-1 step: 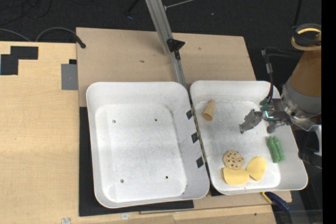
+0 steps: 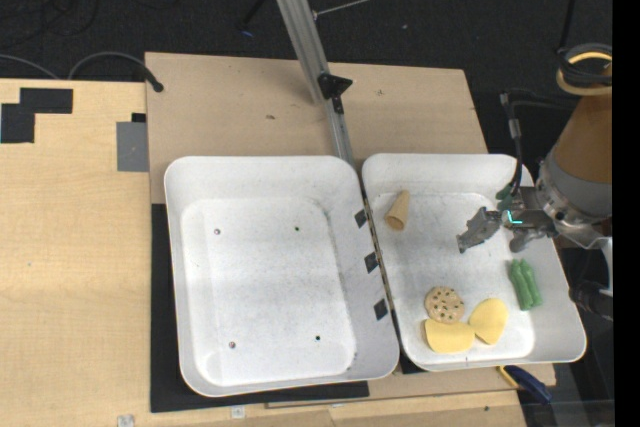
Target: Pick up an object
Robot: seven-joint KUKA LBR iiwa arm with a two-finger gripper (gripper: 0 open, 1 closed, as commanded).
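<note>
At the near edge of the right bin (image 2: 560, 350), two yellow pieces (image 2: 450, 336) lie touching, one flat and one more rounded, with a small brown speckled disc (image 2: 444, 303) resting just behind the flatter piece. A green stick-shaped object (image 2: 524, 283) lies near the bin's right wall, just beside the arm; what it is exactly is hard to make out. Above it, the grey arm (image 2: 580, 165) enters from the right, cut off by the frame, its orange band showing above the wrist. The tool (image 2: 478, 231) hangs over the middle of the right bin, pointing left, with nothing seen between its fingers; whether they stand wide or narrow cannot be told. Farther back, a tan cork-like cylinder (image 2: 398, 210) lies tilted near the bin's left wall. The left bin (image 2: 185, 185) sits alongside on the worktop (image 2: 70, 245). A metal rail (image 2: 300, 25) slants away behind the bins.
</note>
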